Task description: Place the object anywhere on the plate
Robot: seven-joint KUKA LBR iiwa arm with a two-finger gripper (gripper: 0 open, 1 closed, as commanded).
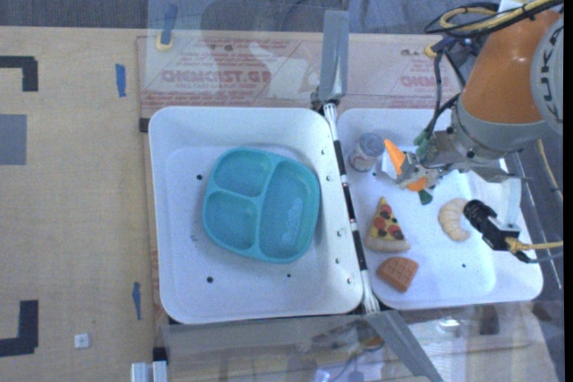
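Observation:
A teal plate (261,204) with three compartments lies in the left bin (179,139). My gripper (418,167) is low in the right bin (510,282), near its back left part. An orange toy, carrot-like (393,156), sits right at the gripper's left side, and a bit more orange (416,185) peeks out just below it. The gripper body hides where the two meet, so I cannot say whether the orange toy is held. The plate has nothing on it.
The right bin also holds a small grey cup (365,150), a pizza slice toy (386,224), a brown waffle-like piece (397,272) and a pale croissant-like piece (455,218). A black fitting with a yellow cable (488,226) hangs from the arm. The bins' shared wall (345,192) separates them.

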